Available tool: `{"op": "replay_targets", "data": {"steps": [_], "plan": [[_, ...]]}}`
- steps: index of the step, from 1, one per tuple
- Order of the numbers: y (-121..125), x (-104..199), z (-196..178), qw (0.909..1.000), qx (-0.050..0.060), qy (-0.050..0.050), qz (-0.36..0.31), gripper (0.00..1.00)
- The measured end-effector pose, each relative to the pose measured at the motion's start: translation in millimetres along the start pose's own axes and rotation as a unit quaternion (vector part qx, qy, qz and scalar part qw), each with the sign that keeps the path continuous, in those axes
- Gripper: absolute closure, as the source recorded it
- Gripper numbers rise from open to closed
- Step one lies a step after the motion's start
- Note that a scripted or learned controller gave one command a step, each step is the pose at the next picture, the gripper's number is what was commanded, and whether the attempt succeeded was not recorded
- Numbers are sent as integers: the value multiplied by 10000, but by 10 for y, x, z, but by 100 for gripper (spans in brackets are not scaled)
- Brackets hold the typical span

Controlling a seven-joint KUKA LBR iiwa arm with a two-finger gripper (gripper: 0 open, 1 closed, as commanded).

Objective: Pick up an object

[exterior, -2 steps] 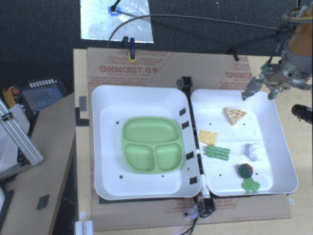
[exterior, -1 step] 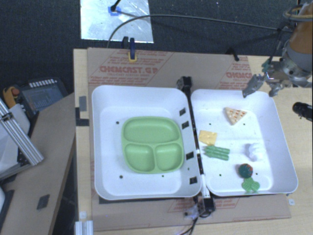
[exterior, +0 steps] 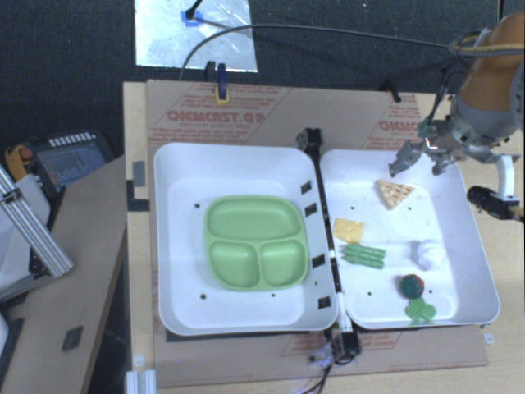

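My gripper (exterior: 423, 162) hangs over the far edge of the right bin (exterior: 459, 220), its two grey fingers spread open with nothing between them. Just below and left of it lies a tan waffle-patterned wedge (exterior: 395, 193). Further toward the front are a yellow cheese block (exterior: 349, 231), a green bean pod (exterior: 364, 257), a white lump (exterior: 426, 254), a dark red and green ball (exterior: 412, 285) and a green leaf piece (exterior: 420, 309).
The left bin (exterior: 176, 220) holds a green three-compartment plate (exterior: 253, 241). A black divider with clips (exterior: 321, 220) runs between the bins. The arm's orange band (exterior: 492, 72) sits at the upper right. A cable crosses the back.
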State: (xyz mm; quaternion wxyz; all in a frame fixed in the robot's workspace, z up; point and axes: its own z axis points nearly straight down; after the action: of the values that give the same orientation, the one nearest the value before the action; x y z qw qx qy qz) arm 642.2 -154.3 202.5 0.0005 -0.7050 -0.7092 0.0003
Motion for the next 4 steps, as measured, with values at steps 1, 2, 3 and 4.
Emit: {"op": "replay_targets", "data": {"steps": [1, 2, 3, 4], "plan": [[-42, 2, 618, 10000, 6, 0, 21, 0], [-37, 6, 1131, 10000, -7, -4, 20, 0], [-39, -1, 1008, 10000, 3, -2, 25, 100], [-15, -40, 563, 10000, -37, -9, 30, 100]]}}
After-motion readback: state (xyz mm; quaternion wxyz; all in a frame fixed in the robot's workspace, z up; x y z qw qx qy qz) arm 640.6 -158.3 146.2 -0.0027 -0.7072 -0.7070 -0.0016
